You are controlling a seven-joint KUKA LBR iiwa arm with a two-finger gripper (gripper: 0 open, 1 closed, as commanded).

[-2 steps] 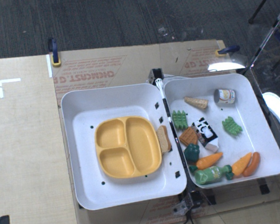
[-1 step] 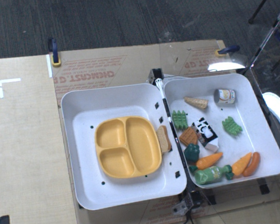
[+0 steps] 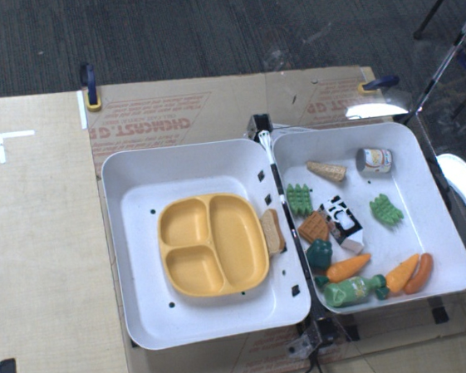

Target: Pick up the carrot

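While lying flat, carrot (image 3: 347, 267) runs left-right (leafy end left).

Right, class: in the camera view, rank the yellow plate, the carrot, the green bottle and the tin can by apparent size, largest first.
1. yellow plate
2. green bottle and carrot: look too alike to rank
3. tin can

A pale wooden tabletop (image 3: 42, 270) is carrying a cardboard sheet (image 3: 183, 116), and two white bins, left (image 3: 133, 260) and right (image 3: 435, 200), are sitting side by side, touching.
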